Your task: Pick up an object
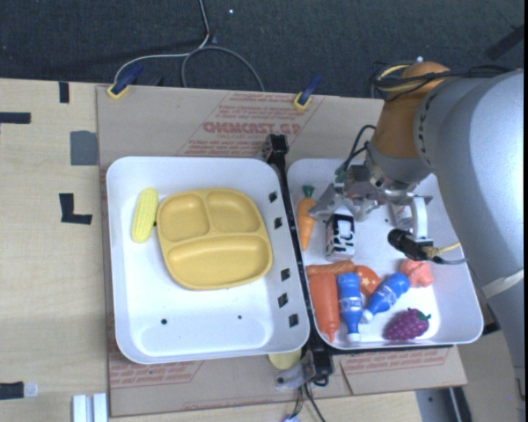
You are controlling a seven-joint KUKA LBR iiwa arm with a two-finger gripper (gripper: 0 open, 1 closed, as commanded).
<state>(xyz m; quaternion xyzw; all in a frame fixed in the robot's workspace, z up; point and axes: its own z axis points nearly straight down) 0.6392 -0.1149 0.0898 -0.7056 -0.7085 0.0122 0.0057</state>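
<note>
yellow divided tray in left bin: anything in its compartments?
Empty. All three compartments of the yellow divided tray show bare yellow plastic; the corn cob lies outside it, against its left edge, on the left bin floor.

glossy yellow plastic tray (216,238); smooth white plastic bins (132,323); matt brown cardboard (238,126); pale wood bench (35,271).

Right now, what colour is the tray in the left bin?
Yellow; the tray shows best in the camera view.

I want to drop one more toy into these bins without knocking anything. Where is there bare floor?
Left bin: bare floor along the near edge, below the yellow divided plate. Right bin: crowded, with carrots, two blue bottles and grapes packed near, and the gripper over its middle.
</note>
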